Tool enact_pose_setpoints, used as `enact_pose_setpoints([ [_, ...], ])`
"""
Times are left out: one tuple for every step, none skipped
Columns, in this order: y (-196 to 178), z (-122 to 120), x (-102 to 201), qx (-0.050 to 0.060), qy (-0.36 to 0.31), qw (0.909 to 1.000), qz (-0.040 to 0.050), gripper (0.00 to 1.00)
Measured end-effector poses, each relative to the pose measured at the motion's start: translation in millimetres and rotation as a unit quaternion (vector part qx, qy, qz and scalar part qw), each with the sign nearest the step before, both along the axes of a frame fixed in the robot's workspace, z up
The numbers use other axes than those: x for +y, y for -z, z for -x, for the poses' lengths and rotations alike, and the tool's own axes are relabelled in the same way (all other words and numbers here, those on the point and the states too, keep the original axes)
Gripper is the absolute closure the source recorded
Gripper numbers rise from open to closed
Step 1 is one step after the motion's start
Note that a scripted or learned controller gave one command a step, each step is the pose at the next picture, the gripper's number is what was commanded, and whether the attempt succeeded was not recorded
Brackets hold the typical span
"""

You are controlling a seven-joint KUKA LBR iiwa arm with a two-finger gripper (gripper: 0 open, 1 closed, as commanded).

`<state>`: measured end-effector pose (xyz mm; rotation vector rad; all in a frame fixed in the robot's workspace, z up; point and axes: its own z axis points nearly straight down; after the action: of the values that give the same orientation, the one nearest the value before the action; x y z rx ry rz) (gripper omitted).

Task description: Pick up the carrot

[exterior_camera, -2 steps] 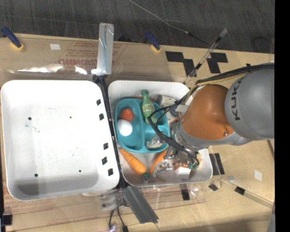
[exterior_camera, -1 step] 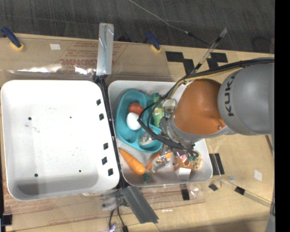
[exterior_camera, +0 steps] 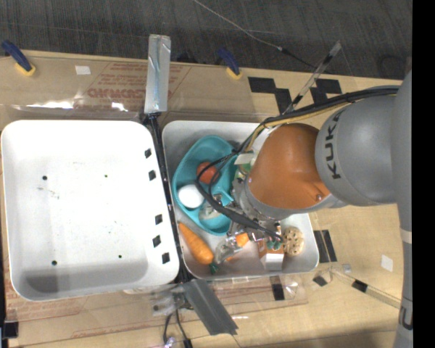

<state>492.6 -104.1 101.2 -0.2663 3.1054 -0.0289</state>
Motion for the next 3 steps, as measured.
enact_pose_setpoints([
  [-9, -2, 3, -0.001, -0.004, 1.0000, -0.0011, 1.00],
  [-189, -6, 6, 0.010, -0.063, 0.9980, -0.0057, 1.00],
  [-146, -78, -59, 0.018, -0.166, 0.9859, -0.0068, 1.00],
])
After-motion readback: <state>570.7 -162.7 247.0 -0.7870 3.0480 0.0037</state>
